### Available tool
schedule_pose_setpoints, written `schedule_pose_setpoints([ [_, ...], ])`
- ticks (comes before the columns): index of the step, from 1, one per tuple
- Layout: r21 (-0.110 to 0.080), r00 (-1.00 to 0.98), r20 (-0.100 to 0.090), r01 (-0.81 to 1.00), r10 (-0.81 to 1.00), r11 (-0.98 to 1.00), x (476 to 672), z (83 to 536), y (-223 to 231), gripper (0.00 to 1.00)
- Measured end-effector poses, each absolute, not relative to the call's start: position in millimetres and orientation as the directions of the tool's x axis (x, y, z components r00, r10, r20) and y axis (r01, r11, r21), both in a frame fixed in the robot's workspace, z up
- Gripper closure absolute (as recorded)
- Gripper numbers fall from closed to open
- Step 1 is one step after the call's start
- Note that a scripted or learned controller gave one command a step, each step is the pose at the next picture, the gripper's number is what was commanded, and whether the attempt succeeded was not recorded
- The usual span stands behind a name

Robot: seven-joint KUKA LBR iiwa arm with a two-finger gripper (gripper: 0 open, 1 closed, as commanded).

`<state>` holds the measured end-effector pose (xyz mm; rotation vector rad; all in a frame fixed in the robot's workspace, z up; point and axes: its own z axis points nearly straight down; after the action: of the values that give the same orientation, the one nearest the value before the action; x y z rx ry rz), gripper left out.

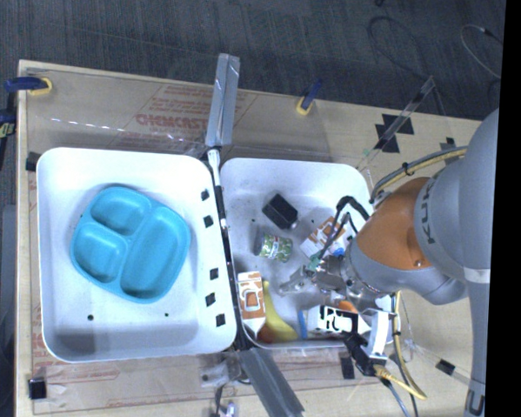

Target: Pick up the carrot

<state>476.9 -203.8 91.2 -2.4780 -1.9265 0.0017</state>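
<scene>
A small orange tip that looks like the carrot [347,305] shows in the right bin [244,181], mostly hidden under the arm's wrist. My gripper [314,276] hangs low over the middle right of that bin, just left of and above the orange tip. The grey wrist and the orange band [389,241] cover what lies under it. I cannot see anything held.
The right bin also holds a black block [280,210], a green crumpled wrapper [276,247], an orange and white box [251,297], a yellow banana [277,327] and a blue and white packet [326,320]. A blue divided plate [132,243] lies in the left bin [62,171].
</scene>
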Motion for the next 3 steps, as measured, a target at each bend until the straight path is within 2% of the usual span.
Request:
schedule_pose_setpoints([
  [1, -0.003, 0.243, 0.001, 0.97, 0.97, -0.243, 477.4, 101, -204, 1.0],
  [2, -0.005, 0.237, 0.001, 0.971, 0.971, -0.237, 477.8, 111, -204, 1.0],
  [3, -0.005, 0.272, 0.001, 0.962, 0.962, -0.272, 512.9, 91, -201, 1.0],
])
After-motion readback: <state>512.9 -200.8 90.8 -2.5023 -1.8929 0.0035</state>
